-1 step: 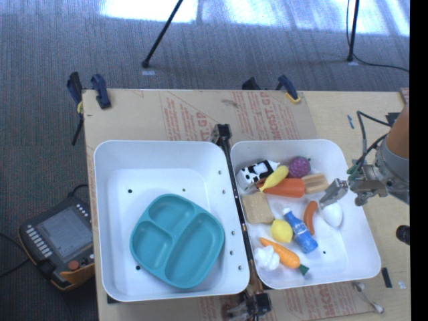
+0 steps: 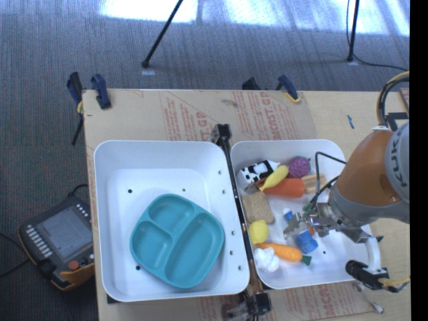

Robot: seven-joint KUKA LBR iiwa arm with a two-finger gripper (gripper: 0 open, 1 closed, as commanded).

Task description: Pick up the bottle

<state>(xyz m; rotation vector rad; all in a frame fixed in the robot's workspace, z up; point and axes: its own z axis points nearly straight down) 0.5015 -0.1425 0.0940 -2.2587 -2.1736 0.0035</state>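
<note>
**Clerk:** Item one, the gripper (image 2: pixel 304 223). It hangs low inside the right bin (image 2: pixel 334 149), over the cluster of small things near that bin's middle. Whether the jaws are open or closed cannot be told; the metal parts blur together there.

**Checker:** And the bottle?

**Clerk:** A small white and blue bottle (image 2: pixel 302 236), lying tilted in the right bin, directly under the gripper and just above the lower carrot (image 2: pixel 284 251). Judged: the arm sits there because that is the pick target. Contact is not confirmed.

**Checker:** Count the rest.

**Clerk:** Bins, two, set side by side on the tabletop (image 2: pixel 187 112) so the arm reaches both from the right. Left bin (image 2: pixel 110 162): one teal divided plate (image 2: pixel 177 239), three compartments. Right bin: two orange carrots, the upper one (image 2: pixel 287 188) near the far side; one banana (image 2: pixel 274 177); one lemon (image 2: pixel 258 231); one brown cracker (image 2: pixel 257 207); one purple ball (image 2: pixel 299 166); one black and white cow toy (image 2: pixel 257 171); one white lump (image 2: pixel 269 261).

**Checker:** Risk?

**Clerk:** Crowding; neighbours lie touching or just beside the bottle.
</note>
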